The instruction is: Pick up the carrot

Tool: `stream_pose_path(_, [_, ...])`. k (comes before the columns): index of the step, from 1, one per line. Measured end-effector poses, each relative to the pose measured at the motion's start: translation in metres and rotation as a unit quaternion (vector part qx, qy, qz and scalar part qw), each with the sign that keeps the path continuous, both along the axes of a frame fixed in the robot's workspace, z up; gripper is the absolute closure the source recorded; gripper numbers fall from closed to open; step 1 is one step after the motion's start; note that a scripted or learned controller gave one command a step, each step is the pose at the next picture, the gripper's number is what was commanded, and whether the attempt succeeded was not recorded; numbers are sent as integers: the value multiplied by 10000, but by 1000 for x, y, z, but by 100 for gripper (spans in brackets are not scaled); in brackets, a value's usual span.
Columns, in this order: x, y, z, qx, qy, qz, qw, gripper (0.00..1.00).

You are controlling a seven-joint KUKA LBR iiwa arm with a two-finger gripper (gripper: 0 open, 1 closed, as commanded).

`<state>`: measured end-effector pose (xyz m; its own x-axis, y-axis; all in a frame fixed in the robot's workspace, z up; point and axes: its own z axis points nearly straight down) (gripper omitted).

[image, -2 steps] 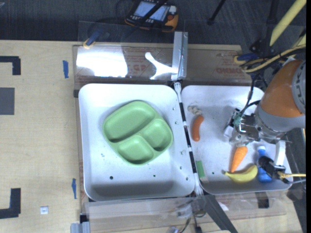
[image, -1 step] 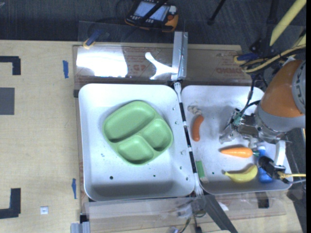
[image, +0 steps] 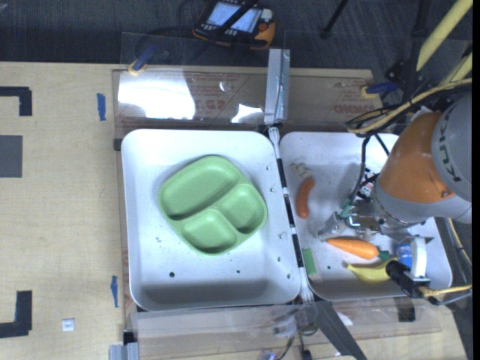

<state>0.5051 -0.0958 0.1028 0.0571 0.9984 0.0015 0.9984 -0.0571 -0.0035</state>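
Grey, orange-banded arm [image: 420, 167] low, reaching from the right

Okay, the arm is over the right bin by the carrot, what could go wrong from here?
1. The banana lies right against the carrot, so a grasp might catch or shove it too.
2. The gripper sits near the carrot's left end, not its middle, so the carrot may tip or slip out when lifted.
3. A sausage lies just to the left in the right bin; a stray sweep could knock it.

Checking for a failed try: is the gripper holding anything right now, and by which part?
Nothing is held. The gripper hangs just above the carrot's left tip; the carrot lies on the right bin's floor.
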Motion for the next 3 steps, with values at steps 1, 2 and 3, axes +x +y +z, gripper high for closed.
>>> stream_pose_path(1, [-24, -64, -16, -10, -37, 453, 9990, 0])
stream_pose_path(2, [-23, -64, -6, -17, -57, 449, 9990, 100])
stream_pose_path(3, [-4, -40, 124, -11, -17, 17, 10000, 100])
